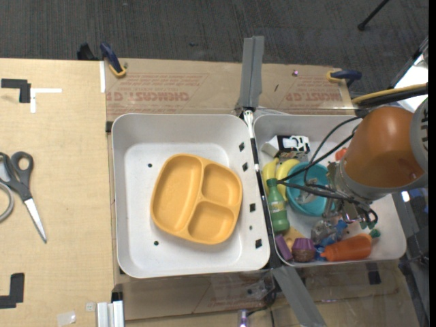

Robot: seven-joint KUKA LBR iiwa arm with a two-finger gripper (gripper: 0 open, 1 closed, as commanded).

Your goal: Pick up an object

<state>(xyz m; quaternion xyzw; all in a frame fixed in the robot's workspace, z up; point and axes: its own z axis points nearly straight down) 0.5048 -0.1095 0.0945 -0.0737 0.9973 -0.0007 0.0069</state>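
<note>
Arm down in the cluttered right bin (392, 251), hunting a pick

The gripper (338, 225) sits low at the near side of the heap, just above the orange carrot (349, 248) and beside the teal bowl (308, 189); whether it is open or closed, I cannot tell. Best bet: settle squarely over one piece, clear of the green bottle (276, 206), before lifting.
</note>
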